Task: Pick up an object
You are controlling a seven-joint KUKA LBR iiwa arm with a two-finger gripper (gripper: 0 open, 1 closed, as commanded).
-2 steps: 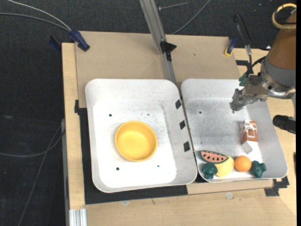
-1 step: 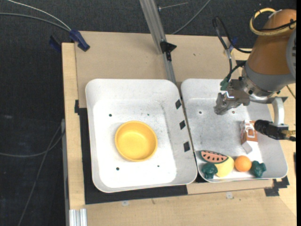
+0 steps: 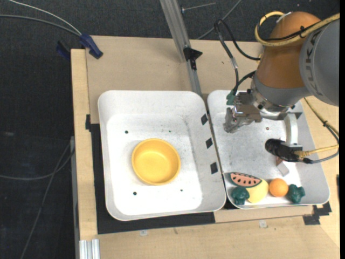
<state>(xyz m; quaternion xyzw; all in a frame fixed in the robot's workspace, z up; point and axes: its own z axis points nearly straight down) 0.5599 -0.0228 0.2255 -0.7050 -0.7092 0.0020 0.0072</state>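
Note:
My gripper [image 3: 233, 122] hangs over the upper left part of the right bin [image 3: 245, 152], low above its bare floor, with nothing visible in it. Toy foods lie along that bin's near edge: a watermelon slice [image 3: 246, 179], a yellow fruit [image 3: 260, 191], a green broccoli piece [image 3: 240, 195], an orange [image 3: 278, 188] and a dark green piece [image 3: 295, 193]. All of them sit well below the gripper in the view, apart from it. In the left bin [image 3: 143, 102] a yellow bowl [image 3: 156, 160] stands upright.
A black connector with a yellow cable [image 3: 280, 148] hangs from the arm over the right bin's right side. A metal pole [image 3: 180, 34] slants down to the gap between the bins. The wooden bench [image 3: 135, 58] surrounds both bins.

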